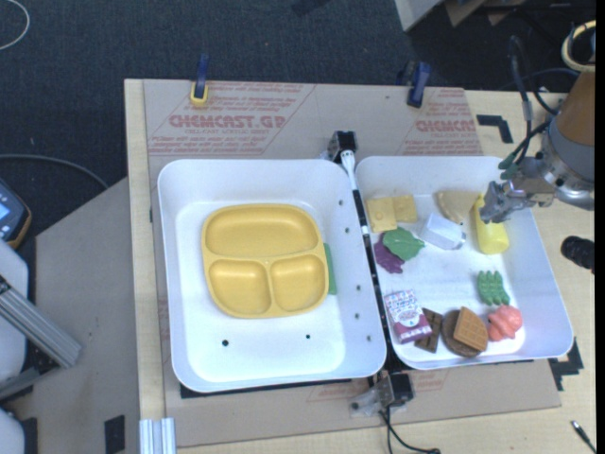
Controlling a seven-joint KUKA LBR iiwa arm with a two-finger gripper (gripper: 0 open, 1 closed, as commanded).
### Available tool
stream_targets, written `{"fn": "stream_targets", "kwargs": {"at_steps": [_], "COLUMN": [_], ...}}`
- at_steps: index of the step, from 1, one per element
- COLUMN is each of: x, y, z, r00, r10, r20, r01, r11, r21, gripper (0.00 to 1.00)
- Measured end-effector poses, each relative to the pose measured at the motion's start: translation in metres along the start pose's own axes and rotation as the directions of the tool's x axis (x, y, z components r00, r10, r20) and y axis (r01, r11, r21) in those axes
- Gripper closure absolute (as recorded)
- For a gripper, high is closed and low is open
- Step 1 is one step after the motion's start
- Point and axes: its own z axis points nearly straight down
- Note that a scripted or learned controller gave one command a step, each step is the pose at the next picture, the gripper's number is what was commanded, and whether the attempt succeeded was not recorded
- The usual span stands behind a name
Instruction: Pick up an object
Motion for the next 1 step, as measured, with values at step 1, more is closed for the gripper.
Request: {"fn": "stream_targets", "kwargs": {"at_steps": [1], "x": [0.0517], "y": [0.0087], "z": [-0.0109], "r00": [1.0], "r10": [0.0], "r20": [0.001], "r01": [0.0], "r11": [1.0], "r21": [-0.003], "gripper": [1.0]}}
